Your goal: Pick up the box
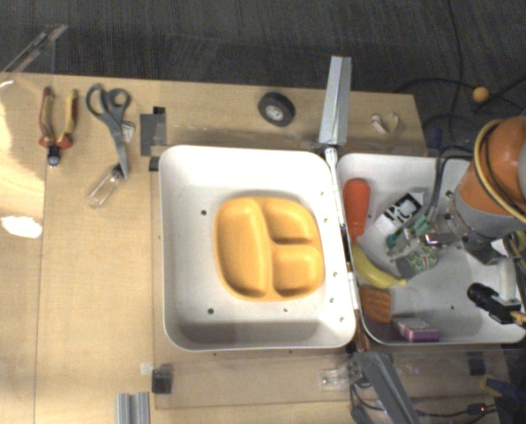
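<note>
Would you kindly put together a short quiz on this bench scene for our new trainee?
1. True or false: the yellow sectioned tray lies in the left bin.
2. Which item lies at the near edge of the right bin? A) the purple box B) the scissors C) the black tape roll
3. Fill in: the orange carrot lies along the right bin's ____ wall, with the yellow banana just below it in the view.

Key: 1 true; 2 A; 3 left.

Note: the arm hangs over the right bin, and the view does not settle how its tool stands.
</note>
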Action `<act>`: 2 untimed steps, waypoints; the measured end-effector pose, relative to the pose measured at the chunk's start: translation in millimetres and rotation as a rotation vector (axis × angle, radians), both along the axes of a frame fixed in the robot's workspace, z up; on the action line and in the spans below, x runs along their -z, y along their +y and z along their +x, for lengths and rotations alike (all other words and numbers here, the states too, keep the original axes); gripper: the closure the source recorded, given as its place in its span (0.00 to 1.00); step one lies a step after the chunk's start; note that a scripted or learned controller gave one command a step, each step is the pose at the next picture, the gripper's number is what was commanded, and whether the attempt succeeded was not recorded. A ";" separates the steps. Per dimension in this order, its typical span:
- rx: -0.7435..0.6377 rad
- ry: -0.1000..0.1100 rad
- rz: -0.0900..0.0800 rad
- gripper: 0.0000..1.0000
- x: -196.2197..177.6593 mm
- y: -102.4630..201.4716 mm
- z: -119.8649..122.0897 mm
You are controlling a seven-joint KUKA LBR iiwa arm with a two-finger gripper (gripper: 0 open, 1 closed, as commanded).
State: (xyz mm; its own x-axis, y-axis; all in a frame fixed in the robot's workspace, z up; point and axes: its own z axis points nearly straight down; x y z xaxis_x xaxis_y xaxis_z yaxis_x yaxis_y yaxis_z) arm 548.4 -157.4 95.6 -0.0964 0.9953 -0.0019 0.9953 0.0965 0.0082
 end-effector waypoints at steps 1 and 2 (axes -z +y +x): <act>-0.068 -0.002 -0.001 0.00 6.8 43.2 47.8; -0.209 0.019 -0.002 0.00 9.4 22.6 118.2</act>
State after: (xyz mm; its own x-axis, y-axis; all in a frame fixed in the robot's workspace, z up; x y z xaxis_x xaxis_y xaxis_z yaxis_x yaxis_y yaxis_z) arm 666.6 -134.8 86.2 -0.3009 0.9537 -0.0004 0.9536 0.3009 -0.0104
